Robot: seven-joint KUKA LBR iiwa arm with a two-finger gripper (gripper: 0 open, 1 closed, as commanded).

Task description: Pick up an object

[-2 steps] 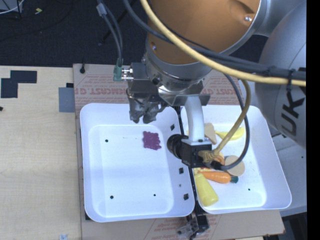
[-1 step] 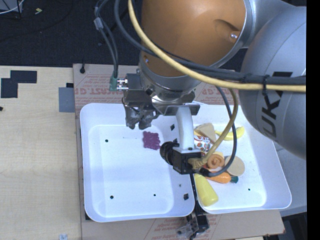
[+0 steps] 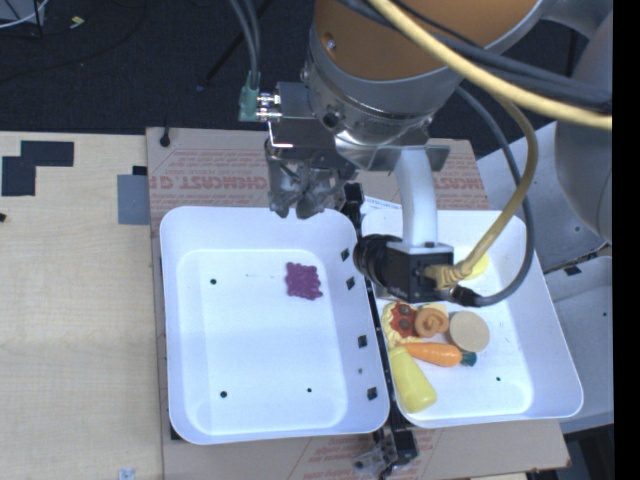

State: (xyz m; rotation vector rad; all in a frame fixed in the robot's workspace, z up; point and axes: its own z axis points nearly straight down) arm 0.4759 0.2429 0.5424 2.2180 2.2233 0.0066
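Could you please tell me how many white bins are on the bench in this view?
2. The left bin holds a purple grape bunch; the right bin sits beside it, holding several toy foods. The arm covers part of the right bin.

You're looking down on a pale wood-grain table [image 3: 70, 298] marked with a few dark blue and grey rectangular patches [image 3: 130, 196] near its left side. A brown cardboard sheet [image 3: 210, 173] with red printed lettering lies flat on it. Beyond the table's far edge the dark floor [image 3: 130, 58] carries loose black cables [image 3: 245, 28].
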